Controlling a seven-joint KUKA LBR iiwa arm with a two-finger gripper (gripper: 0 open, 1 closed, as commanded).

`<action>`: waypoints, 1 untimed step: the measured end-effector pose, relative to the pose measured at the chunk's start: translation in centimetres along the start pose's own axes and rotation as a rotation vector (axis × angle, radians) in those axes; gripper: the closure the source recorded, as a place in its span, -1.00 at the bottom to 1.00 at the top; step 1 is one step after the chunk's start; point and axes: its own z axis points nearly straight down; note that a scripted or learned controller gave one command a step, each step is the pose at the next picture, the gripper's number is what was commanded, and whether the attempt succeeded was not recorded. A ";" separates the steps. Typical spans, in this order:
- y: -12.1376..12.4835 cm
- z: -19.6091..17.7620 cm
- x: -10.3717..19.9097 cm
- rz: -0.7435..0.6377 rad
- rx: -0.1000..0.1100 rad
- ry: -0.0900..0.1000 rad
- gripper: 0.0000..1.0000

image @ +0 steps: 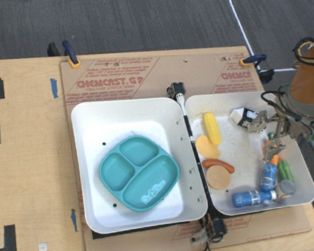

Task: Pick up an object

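Below, brown board (142, 74) on carpet (137, 15)

A teal divided plate (139, 172) sits in the white left bin (92, 122). The white right bin (244, 204) holds yellow corn (212, 128), two blue bottles (252, 197), and an orange carrot (273, 149).

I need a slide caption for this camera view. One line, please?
Pincer poised over right bin of toy food and bottles; teal divided plate in left bin.
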 end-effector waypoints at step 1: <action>0.0 -1.1 -0.2 0.004 0.001 -0.008 1.00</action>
